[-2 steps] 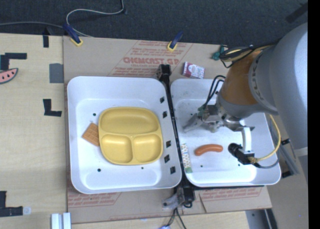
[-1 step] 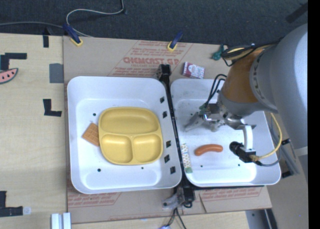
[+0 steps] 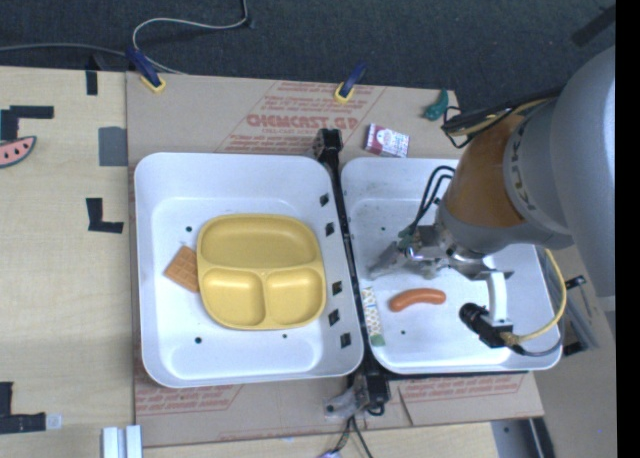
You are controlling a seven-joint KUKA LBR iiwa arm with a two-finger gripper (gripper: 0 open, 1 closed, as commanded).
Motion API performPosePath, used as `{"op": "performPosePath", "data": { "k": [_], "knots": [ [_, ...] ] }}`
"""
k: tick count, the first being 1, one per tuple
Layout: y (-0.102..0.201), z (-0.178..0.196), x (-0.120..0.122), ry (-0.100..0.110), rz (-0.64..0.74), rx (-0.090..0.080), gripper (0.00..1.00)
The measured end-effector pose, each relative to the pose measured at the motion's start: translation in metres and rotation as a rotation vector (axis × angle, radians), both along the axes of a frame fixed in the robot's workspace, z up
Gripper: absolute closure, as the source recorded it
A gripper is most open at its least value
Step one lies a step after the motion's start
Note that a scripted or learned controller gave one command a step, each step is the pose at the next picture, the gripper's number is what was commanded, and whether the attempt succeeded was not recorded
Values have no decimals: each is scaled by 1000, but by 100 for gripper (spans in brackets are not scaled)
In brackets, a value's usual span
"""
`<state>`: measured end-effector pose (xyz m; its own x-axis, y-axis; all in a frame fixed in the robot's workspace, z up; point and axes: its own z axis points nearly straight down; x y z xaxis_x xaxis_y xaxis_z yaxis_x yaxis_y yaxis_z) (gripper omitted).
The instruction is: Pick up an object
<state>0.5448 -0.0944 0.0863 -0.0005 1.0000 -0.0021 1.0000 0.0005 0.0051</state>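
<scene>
An orange sausage-shaped piece [image 3: 417, 298] was seen lying on the floor of the right-hand bin [image 3: 380, 196], just below the pincer [image 3: 425, 251] and apart from it. Nothing was held. Whether the pincer was released or clenched could not be told, the wrist hiding much of it. The approach step was judged to be in hand; a short shift toward the piece and a descent would be called for before any closing. Farther off to the pincer's left, a yellow divided tray [image 3: 262, 271] was set in the left-hand bin [image 3: 165, 186], a tan wafer [image 3: 183, 268] tucked under its edge. Both bins were borne on cardboard [image 3: 200, 111], beyond which dark carpet [image 3: 400, 6] was seen.
</scene>
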Motion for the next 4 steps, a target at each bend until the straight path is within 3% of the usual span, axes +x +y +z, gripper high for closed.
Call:
{"op": "performPosePath", "data": {
  "k": [1, 2, 3, 4],
  "knots": [
    [0, 0, -23, -2, 1, 0, 0],
    [-3, 0, 32, 1, 1, 1, 0],
    [0, -1, 52, 3, 0, 1, 0],
    [0, 9, 52, 4, 1, 0, 100]
  ]
}}
